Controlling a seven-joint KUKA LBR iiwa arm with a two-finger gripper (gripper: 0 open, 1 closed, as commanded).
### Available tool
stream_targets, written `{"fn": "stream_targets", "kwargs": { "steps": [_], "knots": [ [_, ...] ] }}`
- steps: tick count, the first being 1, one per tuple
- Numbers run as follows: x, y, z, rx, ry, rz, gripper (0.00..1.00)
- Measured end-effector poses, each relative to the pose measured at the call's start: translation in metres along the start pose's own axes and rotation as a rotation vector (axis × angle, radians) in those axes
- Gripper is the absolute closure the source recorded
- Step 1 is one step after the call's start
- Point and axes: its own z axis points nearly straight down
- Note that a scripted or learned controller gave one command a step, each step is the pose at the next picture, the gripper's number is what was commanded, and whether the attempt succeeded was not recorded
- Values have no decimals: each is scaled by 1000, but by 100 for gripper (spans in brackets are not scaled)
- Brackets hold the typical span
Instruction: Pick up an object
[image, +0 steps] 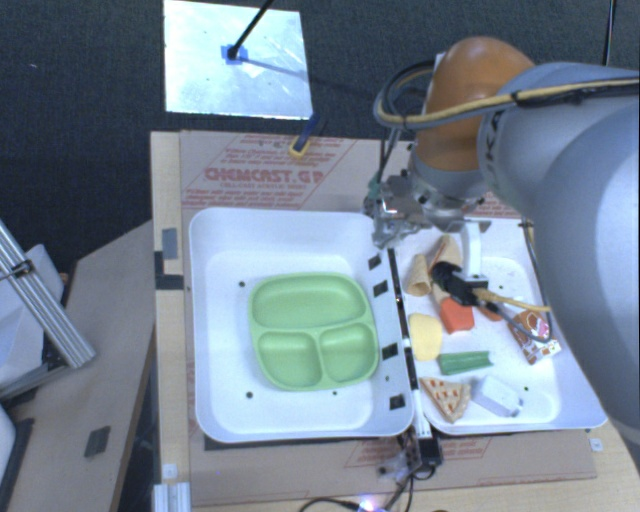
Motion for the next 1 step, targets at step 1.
{"fn": "stream_targets", "kwargs": {
  "steps": [1],
  "knots": [
    [45,24,-3,-1,0,0,100]
  ]
}}
